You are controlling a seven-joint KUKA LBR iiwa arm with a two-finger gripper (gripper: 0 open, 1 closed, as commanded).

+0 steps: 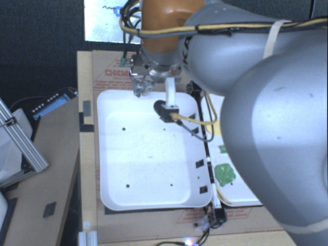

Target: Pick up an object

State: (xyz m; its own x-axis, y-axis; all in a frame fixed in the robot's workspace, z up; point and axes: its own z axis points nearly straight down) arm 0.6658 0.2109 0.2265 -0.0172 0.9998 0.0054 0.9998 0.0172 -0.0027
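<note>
Camera view: the grey arm (266,96) reaches in from the right, its orange band (166,14) above the far edge of the left bin (148,188); the gripper (156,94) hangs over that bin's far right corner; whether it is wide or narrow I cannot tell; a green object (224,174) lies in the right bin (241,200), near its front, partly hidden by the arm; a yellow cable (197,121) runs beside the gripper.

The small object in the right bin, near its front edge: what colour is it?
The object is green, lying in the right bin; the camera view shows it best.
</note>
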